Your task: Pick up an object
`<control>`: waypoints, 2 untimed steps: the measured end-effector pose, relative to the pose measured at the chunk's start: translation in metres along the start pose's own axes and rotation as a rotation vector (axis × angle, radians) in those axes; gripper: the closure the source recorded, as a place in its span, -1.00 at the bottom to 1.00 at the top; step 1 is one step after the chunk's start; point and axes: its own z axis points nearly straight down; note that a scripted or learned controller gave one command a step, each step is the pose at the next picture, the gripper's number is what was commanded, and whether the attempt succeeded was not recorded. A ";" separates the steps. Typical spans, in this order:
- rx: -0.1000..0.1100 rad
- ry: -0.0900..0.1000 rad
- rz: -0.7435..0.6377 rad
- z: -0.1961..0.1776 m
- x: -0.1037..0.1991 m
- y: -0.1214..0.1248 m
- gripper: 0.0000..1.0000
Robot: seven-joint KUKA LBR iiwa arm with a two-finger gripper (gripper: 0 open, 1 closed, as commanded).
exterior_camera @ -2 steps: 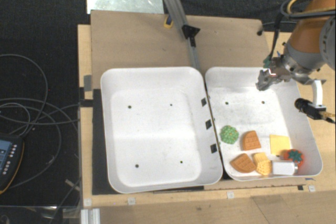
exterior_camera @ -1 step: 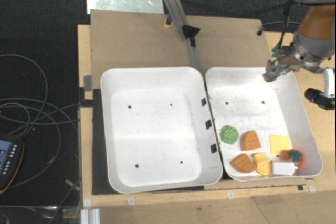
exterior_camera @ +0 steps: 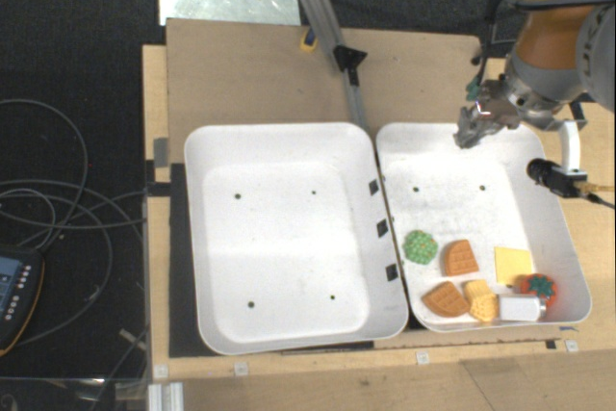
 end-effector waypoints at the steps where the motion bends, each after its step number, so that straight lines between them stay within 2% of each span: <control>1: 0.002 0.000 0.000 0.005 0.048 -0.012 1.00; 2: -0.001 0.001 -0.002 -0.010 0.106 -0.016 1.00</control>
